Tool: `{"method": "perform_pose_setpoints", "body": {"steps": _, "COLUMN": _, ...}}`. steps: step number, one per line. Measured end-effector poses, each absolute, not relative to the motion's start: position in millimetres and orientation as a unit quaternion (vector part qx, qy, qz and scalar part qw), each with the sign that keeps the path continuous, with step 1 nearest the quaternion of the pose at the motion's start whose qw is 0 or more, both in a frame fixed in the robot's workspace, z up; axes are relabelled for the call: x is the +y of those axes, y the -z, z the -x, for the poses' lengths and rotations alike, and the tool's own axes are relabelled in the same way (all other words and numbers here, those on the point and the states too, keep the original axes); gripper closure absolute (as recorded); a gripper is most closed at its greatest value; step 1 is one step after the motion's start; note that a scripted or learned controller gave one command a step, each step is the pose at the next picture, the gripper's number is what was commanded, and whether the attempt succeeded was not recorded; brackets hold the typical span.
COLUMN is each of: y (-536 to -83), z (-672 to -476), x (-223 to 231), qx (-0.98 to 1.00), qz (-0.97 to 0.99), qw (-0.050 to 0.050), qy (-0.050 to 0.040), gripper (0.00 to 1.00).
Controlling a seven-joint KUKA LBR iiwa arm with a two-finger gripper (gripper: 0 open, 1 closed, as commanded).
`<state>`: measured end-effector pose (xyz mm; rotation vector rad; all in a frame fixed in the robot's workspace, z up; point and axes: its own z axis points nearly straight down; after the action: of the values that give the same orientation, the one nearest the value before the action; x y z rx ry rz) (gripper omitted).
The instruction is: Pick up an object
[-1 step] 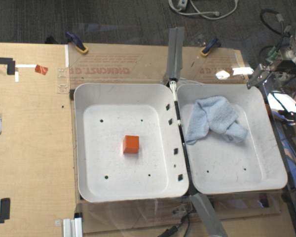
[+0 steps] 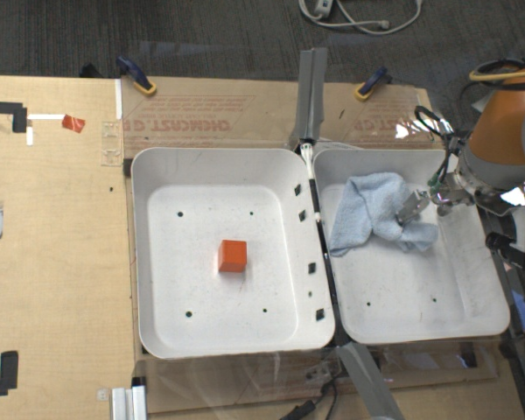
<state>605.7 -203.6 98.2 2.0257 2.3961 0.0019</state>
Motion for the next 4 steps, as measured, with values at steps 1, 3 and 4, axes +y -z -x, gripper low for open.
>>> {"method": "perform_pose_setpoints", "body": {"steps": 1, "y": -108.0, "z": -606.2, "x": -204.3, "qx": 0.763, "qz": -0.647, "qw": 0.003, "qy": -0.0010, "gripper": 1.00}}
{"method": "perform_pose_setpoints", "body": {"steps": 3, "y": -209.8, "z": -620.9, "x": -171.3, "qx": 0.834, "qz": -0.552, "qw": 0.000, "qy": 0.0006, "gripper": 1.00}}
{"method": "perform_pose_setpoints", "body": {"steps": 4, "y": -211.7, "z": -640.1, "x": -174.8, "qx": 0.837, "qz": -0.547, "qw": 0.000, "qy": 0.0005, "gripper": 1.00}}
